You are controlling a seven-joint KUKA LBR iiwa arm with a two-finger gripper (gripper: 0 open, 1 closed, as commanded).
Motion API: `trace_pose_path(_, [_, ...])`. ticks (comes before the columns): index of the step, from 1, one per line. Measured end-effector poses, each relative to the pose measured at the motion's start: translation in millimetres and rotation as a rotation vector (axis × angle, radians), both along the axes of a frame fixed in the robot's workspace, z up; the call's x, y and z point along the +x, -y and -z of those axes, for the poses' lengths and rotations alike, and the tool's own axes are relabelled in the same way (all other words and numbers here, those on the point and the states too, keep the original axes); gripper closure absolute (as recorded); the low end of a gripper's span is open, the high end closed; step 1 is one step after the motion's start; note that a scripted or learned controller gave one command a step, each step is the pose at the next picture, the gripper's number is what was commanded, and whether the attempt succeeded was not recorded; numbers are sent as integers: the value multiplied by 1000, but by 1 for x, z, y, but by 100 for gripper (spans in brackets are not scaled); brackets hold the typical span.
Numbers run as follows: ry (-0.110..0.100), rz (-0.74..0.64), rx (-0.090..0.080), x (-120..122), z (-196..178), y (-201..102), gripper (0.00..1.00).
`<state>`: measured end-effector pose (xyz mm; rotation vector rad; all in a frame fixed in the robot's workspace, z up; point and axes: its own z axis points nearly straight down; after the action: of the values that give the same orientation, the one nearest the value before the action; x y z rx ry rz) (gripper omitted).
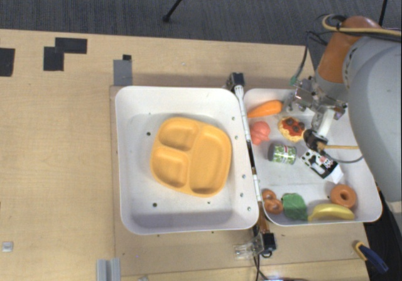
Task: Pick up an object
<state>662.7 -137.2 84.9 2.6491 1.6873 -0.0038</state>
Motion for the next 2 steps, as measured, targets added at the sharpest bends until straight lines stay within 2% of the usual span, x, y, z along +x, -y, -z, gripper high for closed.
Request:
trace_pose_path(1, [4, -248, 0, 7, 0, 49, 0])
trace_pose_path(2, [6, -283, 2, -105, -2, 20, 0])
